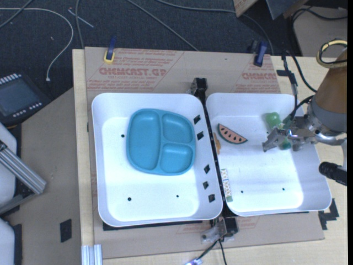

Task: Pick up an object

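Green object [272,118]: small, rounded, lying in the right bin [259,195] near its far right corner. A second bit of green shows just below it at the pincer's tip; whether that is part of the same item cannot be told.

Pincer [277,139]: grey metal, low over the right bin's right side, just below and touching or nearly touching the green object. Whether it is spread or closed cannot be told, and nothing can be made out clamped in it.

Arm [331,106]: grey wrist with an orange-brown section above it, entering from the right edge over the bin's right wall.

Watermelon slice [231,134]: toy wedge, red flesh with dark seeds and a thin rind, flat on the right bin's floor at its left side, well apart from the pincer.

Blue plate [161,142]: rounded, divided into three compartments, lying flat in the middle of the left bin [149,200].

Bins: two shallow white trays side by side, touching along a dark centre seam with small black clips.

Desk [83,148]: pale board with red lettering at the far edge, held by two blue clamps [111,51].

Surroundings: dark floor with loose white cables [49,10] at the upper left.
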